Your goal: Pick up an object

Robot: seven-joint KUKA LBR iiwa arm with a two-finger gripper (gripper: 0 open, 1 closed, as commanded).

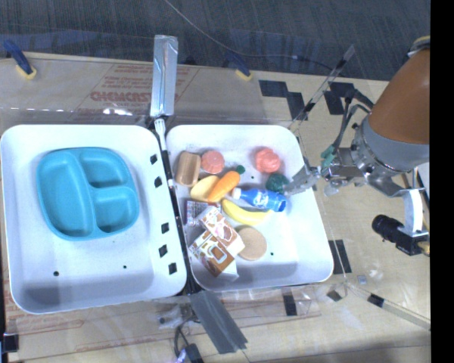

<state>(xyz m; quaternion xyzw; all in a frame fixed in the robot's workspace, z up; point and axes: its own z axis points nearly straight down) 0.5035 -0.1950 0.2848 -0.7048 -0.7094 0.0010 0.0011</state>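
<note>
A pale wooden bench (378,331) stands on dark grey carpet (76,6).

In the right bin (306,259), open floor is left along the near edge and in the near right corner. The far and middle parts are crowded by a bread roll (187,167), two red balls (268,159), a carrot (225,184), a banana (244,213), a blue bottle (262,200), a snack packet (214,240) and a tan disc (251,243), packed closely together. The left bin (30,278) is occupied on its far side by a blue divided tray (87,191), with bare floor left near it
</note>
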